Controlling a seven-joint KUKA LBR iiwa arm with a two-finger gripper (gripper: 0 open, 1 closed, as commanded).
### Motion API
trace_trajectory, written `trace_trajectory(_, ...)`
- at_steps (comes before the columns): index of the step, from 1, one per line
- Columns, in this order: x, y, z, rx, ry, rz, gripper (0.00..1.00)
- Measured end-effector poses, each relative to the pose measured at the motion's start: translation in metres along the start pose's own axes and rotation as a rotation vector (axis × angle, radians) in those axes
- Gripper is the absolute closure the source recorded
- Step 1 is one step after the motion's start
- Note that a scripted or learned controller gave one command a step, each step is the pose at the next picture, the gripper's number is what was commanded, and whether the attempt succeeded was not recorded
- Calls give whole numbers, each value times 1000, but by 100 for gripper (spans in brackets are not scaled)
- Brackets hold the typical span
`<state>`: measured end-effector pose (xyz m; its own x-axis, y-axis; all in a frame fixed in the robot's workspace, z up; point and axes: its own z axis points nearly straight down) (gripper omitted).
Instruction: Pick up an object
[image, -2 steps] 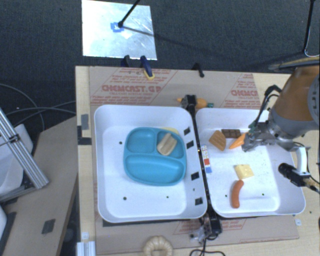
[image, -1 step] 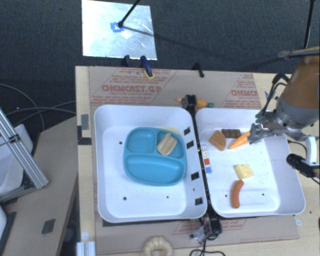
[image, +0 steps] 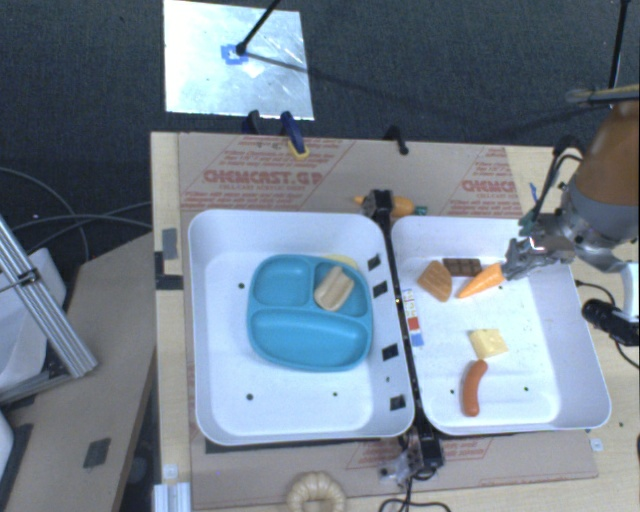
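Note:
My gripper (image: 519, 260) hangs over the upper right part of the right bin (image: 585, 385). Its tip meets the right end of an orange carrot (image: 479, 282), which lies at a slant. Just left of the carrot are a brown chocolate bar (image: 462, 267) and a tan wedge of bread (image: 435, 280). Lower in the same bin lie a yellow cheese cube (image: 488, 343) and a reddish sausage (image: 473, 387). In the left bin (image: 225, 400) sits a blue divided plate (image: 300, 335) with a tan bread roll (image: 334, 289) in its upper right compartment.
Black clips line the seam between the bins (image: 392, 350). A small orange item (image: 400, 207) and a blue clamp (image: 293, 135) sit behind the bins. A black cable (image: 610, 320) runs by the right bin's right rim. A beige ring (image: 315, 492) lies at the bench's front.

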<state>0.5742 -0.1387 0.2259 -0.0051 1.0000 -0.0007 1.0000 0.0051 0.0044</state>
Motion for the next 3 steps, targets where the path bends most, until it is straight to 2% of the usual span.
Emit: trace_trajectory(3,162,-50,13,5,3,-5,100)
